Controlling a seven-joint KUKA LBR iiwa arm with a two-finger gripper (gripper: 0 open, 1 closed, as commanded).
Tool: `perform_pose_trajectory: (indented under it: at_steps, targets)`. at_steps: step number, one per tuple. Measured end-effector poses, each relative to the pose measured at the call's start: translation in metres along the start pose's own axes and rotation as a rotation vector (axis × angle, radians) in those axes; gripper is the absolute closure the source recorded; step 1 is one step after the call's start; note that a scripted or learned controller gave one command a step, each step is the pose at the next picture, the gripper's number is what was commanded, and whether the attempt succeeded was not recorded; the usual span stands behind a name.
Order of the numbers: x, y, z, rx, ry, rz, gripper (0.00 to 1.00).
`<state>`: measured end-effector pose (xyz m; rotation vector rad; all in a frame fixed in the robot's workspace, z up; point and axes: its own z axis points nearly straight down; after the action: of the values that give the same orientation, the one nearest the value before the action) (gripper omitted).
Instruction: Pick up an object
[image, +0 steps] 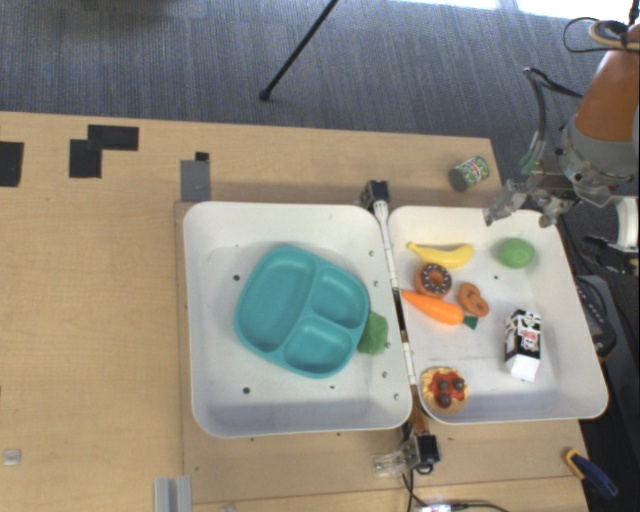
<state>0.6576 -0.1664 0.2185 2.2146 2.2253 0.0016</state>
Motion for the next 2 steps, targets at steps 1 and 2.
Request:
perform_pose_trajectory:
  at_steps: [1,2]
  targets:
    - [0.009,-0.076,0.104,0.006,0.002,0.002,0.00]
    - [0.077,-0.088,0.130,-0.007,-0.004,0.003,0.00]
